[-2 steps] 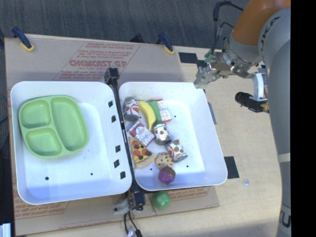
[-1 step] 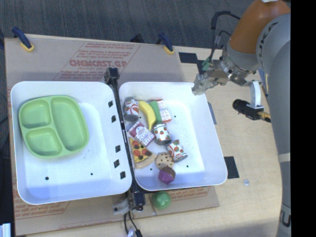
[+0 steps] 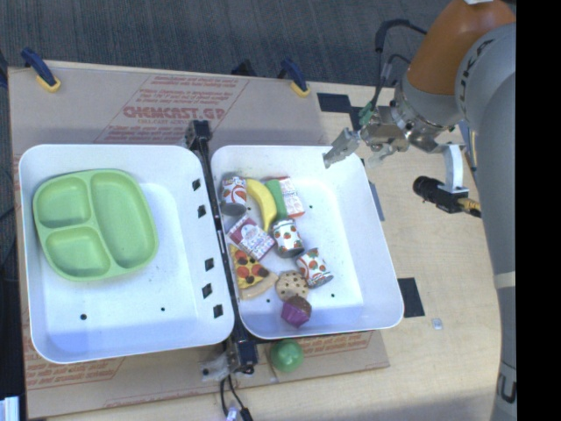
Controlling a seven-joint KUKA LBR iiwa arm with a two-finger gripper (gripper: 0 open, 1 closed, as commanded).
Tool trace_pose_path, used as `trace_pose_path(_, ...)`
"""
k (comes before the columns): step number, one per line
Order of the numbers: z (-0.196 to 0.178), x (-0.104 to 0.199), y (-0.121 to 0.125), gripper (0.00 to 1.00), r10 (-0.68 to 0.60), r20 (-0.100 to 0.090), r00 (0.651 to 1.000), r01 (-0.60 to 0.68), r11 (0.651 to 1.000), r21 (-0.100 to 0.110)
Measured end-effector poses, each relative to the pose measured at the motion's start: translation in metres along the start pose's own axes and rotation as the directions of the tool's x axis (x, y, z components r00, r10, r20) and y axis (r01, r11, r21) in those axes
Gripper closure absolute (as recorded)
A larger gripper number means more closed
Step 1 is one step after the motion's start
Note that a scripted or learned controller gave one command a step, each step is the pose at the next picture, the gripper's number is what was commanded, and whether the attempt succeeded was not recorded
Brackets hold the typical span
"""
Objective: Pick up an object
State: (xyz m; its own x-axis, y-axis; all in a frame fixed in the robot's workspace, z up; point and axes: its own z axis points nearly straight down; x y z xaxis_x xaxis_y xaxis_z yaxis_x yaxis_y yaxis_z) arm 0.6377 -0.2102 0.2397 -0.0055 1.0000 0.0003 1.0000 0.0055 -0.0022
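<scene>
The gripper [image 3: 340, 153] hangs over the far right corner of the right bin [image 3: 372, 235], at the end of the grey arm [image 3: 456, 68] that reaches in from the right. Nothing lies between its fingertips, so it carries no load; at this slant, though, the tips are small and blurred, and I cannot tell how the jaws stand.

The task names no one object, and every candidate lies in a heap toward the left half of that right bin, well apart from the gripper. The banana [image 3: 260, 202] stands out near the bin's far end, with a small red and white can [image 3: 232, 193] just to its left against the divider. Nearer the middle of the bin sits another small can [image 3: 287, 235]. The pizza slice [image 3: 250, 273] lies flat by the divider, the cookie [image 3: 288, 283] to its right, and a purple cupcake [image 3: 296, 310] close to the bin's near wall. A green ball [image 3: 286, 354] rests outside the bin, just past its near wall. The green tray [image 3: 92, 224] occupies the left bin beyond the divider.

The step in hand looks like the approach: no object is chosen or touched yet. The next move calls for travel from the corner toward the heap, then a descent onto one piece. The banana or the cupcake seems the easier pick, since each has some bare floor beside it.
</scene>
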Motion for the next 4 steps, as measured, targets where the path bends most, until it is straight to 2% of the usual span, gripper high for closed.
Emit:
trace_pose_path(1, 0.101, 0.011, -0.048, 0.00, -0.001, -0.001, 1.000, 0.001, 1.000, 0.004)
trace_pose_path(2, 0.117, 0.043, -0.011, 0.00, -0.002, 0.001, 1.000, 0.002, 1.000, 0.000)
trace_pose_path(3, -0.111, 0.121, -0.039, 0.00, -0.001, 0.002, 1.000, 0.001, 1.000, -0.009)
trace_pose_path(4, -0.040, 0.105, -0.035, 0.00, 0.000, 0.001, 1.000, 0.000, 1.000, 0.001)
